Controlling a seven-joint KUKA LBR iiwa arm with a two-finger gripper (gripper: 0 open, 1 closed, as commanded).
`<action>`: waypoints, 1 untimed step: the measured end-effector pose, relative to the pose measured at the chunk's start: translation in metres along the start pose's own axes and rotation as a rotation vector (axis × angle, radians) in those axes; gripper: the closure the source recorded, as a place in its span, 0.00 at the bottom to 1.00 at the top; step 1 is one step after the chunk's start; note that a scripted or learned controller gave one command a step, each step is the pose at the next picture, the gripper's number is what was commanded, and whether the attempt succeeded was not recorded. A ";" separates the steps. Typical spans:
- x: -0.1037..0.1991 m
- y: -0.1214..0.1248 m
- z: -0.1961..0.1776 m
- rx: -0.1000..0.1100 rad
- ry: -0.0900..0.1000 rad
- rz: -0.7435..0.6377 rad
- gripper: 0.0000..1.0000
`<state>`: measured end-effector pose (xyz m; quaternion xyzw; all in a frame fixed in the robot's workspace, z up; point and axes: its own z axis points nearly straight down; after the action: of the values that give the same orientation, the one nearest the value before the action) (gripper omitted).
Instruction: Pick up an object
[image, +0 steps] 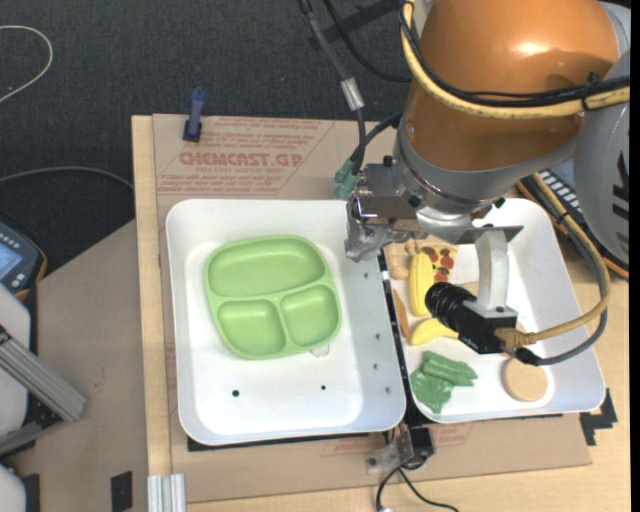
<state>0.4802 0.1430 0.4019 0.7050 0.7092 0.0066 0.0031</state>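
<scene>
- The green toy (443, 378) lies at the front of the right bin (566, 398), its long side slanting from front-left to back-right.
- A round tan piece (526, 382) sits just beside it.
- The yellow banana (424, 300) lies under me, running front to back.
- My gripper (430, 250) hangs over the banana. I cannot tell how my jaws stand.
- The green tray (271, 294) is in the left bin (200, 390).

Glossy green plastic tray (270, 295); smooth white plastic bins (190, 330); matt cardboard (240, 150).
</scene>
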 end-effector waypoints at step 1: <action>-0.029 0.000 -0.030 0.008 -0.004 0.009 1.00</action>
<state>0.4797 0.1136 0.4315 0.7080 0.7062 0.0024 0.0017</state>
